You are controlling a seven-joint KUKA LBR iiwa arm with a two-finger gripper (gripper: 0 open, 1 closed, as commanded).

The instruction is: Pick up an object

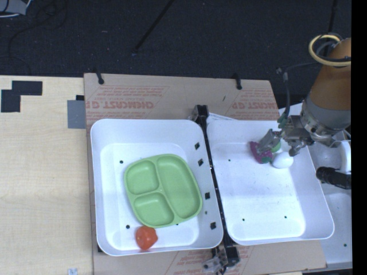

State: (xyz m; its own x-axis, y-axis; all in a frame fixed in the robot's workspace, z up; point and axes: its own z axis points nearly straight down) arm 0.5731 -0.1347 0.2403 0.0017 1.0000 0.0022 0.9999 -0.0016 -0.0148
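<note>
Nearest the camera, at about 7 o'clock in the scene, a small red-orange object (146,237) lies on the floor of the left bin (109,153), close to that bin's front wall. Just beyond it, toward 12 o'clock from it, a green divided plate (163,189) with three compartments rests in the middle of the same bin, turned at a slant; the red-orange object sits just beside the plate's front edge, and whether the two touch cannot be told. Both bins stand on a sheet of printed cardboard (178,99) that covers this part of the bench (40,182).

Moving rightward, the right bin (269,211) lies against the left one, black clips joining them along the shared wall. At about 2 o'clock within this bin a purple and green object (262,150) sits near the back wall, and a small white rounded object (282,161) lies just beside it toward 4 o'clock.

Farther right, the arm (332,90) comes in from 3 o'clock, its orange band above a grey wrist. Its claw (282,137) hangs low over the purple and green object and the white one; whether it is parted or closed cannot be told, nor whether it touches either.
</note>
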